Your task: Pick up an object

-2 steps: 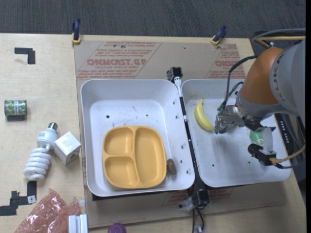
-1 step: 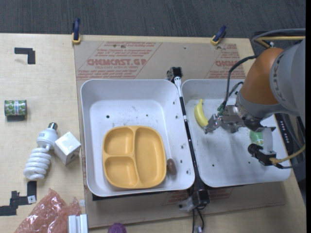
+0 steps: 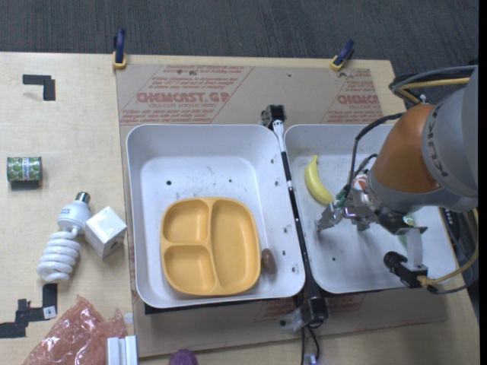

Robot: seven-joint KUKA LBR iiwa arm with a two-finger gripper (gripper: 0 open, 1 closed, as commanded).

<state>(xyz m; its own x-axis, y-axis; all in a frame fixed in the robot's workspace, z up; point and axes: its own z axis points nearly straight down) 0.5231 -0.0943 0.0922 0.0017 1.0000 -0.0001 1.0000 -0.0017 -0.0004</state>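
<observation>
A yellow banana (image 3: 317,179) lies in the right bin (image 3: 335,268), near its left wall. My gripper (image 3: 329,219) hangs low over that bin's floor, just below and slightly right of the banana's near end. Nothing is visibly held in it. In the left bin (image 3: 137,204) rests a yellow divided plate (image 3: 211,245), with a small brown object (image 3: 268,261) beside the plate's right edge.
The grey arm with its orange band (image 3: 407,154) covers the right half of the right bin. Outside the bins, on the bench at the left, lie a spiral light bulb (image 3: 62,242), a white cube (image 3: 106,231), a green can (image 3: 24,169) and a red mesh bag (image 3: 76,333).
</observation>
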